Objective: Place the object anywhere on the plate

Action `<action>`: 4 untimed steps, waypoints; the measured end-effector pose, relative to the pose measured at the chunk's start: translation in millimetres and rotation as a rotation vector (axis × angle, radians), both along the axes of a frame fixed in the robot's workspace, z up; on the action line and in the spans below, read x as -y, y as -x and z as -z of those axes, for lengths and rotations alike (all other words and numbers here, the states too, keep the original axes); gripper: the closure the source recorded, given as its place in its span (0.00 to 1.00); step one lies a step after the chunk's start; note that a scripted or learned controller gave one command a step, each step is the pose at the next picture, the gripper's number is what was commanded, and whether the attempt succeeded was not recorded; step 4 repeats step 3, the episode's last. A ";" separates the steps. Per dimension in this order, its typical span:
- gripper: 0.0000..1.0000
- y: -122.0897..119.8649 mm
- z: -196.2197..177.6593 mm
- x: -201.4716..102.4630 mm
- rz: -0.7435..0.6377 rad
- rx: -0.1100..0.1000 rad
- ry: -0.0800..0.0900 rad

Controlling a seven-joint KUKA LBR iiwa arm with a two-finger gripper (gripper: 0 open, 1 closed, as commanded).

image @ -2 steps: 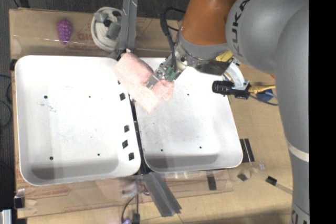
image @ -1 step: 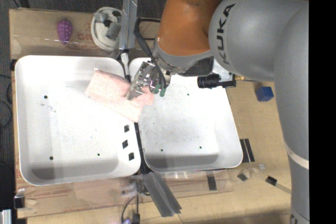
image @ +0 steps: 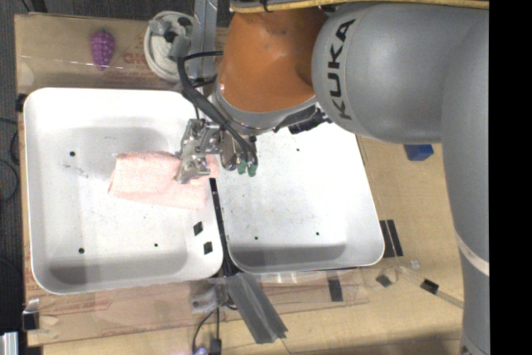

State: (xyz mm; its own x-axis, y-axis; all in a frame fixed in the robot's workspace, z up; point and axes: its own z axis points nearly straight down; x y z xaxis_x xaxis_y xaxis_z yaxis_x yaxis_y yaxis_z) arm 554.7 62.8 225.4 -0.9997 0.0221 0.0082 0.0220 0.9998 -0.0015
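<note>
**Arm over the seam btwn two bins, pink cloth in the left one**

Camera view: "KUKA" reads in black letters on the grey arm (image: 391, 54), running up the casing. No other writing legible.

The arm's bulk and orange band (image: 266, 54) cover the back part of the right bin (image: 332, 245), so whatever lies under there is hidden. The gripper (image: 199, 158) hangs at the wall btwn the bins, at the right end of the pink cloth (image: 154, 177); its metal parts blur together, so can't tell if it's parted, closed or gripping the cloth.

Count: 2 white bins, 1 pink cloth lying flat in the left bin (image: 58, 262) toward its right side, 1 small purple item (image: 102, 48) on the bench behind the left bin, 1 white cable coil (image: 165, 41) beside it. The plate can't be made out.
</note>
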 end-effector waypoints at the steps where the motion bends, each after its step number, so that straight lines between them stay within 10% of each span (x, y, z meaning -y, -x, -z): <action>1: 1.00 8.9 8.1 -48.2 -0.027 0.003 0.000; 2: 1.00 27.9 0.0 -94.3 -0.029 0.002 0.001; 3: 0.00 27.8 -0.2 -94.1 -0.028 0.002 0.001; 4: 0.00 27.8 -0.2 -94.1 -0.028 0.002 0.001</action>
